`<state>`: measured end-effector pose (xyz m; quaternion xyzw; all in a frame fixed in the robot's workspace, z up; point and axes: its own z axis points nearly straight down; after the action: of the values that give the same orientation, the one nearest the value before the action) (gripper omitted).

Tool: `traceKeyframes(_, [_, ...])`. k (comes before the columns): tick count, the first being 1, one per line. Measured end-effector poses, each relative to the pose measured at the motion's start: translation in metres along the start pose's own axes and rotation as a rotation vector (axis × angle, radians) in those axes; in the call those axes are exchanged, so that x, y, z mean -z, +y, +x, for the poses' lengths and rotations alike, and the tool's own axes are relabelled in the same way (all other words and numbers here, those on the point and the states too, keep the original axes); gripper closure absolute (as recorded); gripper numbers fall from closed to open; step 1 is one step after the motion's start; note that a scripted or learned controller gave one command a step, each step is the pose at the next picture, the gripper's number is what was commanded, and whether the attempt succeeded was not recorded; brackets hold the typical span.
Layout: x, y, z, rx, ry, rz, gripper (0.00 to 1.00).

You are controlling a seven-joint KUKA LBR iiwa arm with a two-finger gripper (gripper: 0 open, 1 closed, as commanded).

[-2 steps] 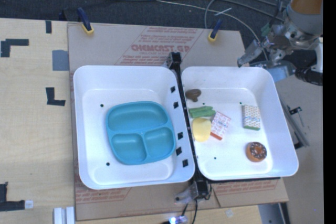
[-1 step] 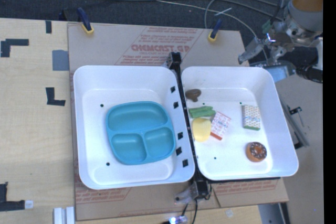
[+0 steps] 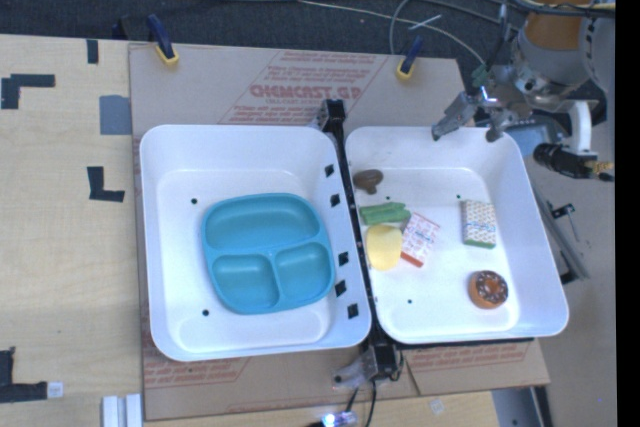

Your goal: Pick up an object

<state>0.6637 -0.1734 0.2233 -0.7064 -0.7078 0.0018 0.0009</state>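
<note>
Objects lie in the right bin [image 3: 530,310]: doughnut [image 3: 489,289], yellow item [image 3: 383,247], packets. Left bin [image 3: 165,245] holds a blue tray [image 3: 267,250]. Gripper [image 3: 470,123], fingers spread, hangs empty above the right bin's far rim; cardboard [image 3: 270,90] underlies both.

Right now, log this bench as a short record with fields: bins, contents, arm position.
left bin: shallow white plastic bin, holding a blue three-section plastic plate
right bin: shallow white plastic bin
near the divider: small brown lump, green flat block, round yellow object, red-and-white packet
right side of right bin: pale patterned rectangular box, brown round doughnut-like toy
claw: above the right bin's far right corner, apart from every item
held: nothing seen between its fingers
</note>
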Motion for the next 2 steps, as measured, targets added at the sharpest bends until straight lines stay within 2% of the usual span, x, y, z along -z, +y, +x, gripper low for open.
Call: traceKeyframes(2, [-0.089, -0.005, -0.006, 0.000, -0.001, 0.000, 0.00])
